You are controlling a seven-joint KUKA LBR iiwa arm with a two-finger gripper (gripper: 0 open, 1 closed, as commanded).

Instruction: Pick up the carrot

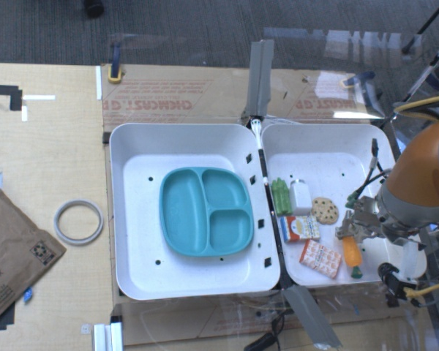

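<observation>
Poised over small orange carrot (351, 254) with green top, right white bin (329, 148).
Jaws' state impossible to tell; could clip neighbouring red-and-white packet (320, 258), nudging carrot aside.

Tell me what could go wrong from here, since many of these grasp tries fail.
The small orange carrot with a green tip lies close beside the red-and-white snack packet, so the gripper just above it may nudge or catch the packet instead. The carrot also sits near the right white bin's front wall, where it could roll or slip away.
</observation>
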